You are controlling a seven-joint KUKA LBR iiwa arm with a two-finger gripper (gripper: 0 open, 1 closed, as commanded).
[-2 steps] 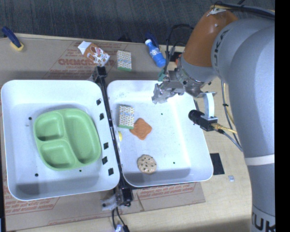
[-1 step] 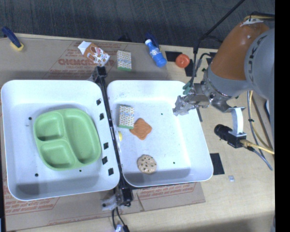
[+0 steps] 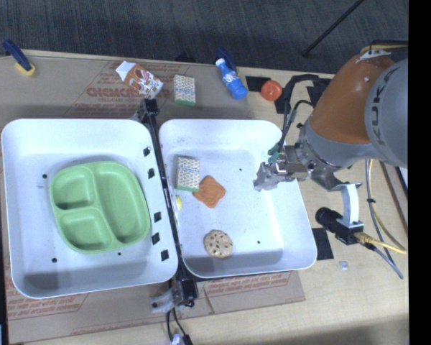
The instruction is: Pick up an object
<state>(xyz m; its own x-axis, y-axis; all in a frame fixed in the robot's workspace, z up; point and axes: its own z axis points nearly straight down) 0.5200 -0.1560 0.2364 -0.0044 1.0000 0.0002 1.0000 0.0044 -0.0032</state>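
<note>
**Claw hangs over the right bin**

Nearest, the cookie (image 3: 218,244) lies loose in the right bin (image 3: 291,254). Beyond it, the orange piece (image 3: 211,191) touches the patterned packet (image 3: 187,172). The claw (image 3: 266,177) hovers right of them; its grip I can't tell.

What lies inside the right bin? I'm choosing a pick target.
The right bin holds a patterned packet, an orange piece overlapping its corner, and a cookie. The end effector hides some floor.

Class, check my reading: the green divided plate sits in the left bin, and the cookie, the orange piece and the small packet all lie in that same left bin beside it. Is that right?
Not quite. The camera view shows the green divided plate in the left bin, but the cookie, the orange piece and the small packet lie in the right bin.
</note>
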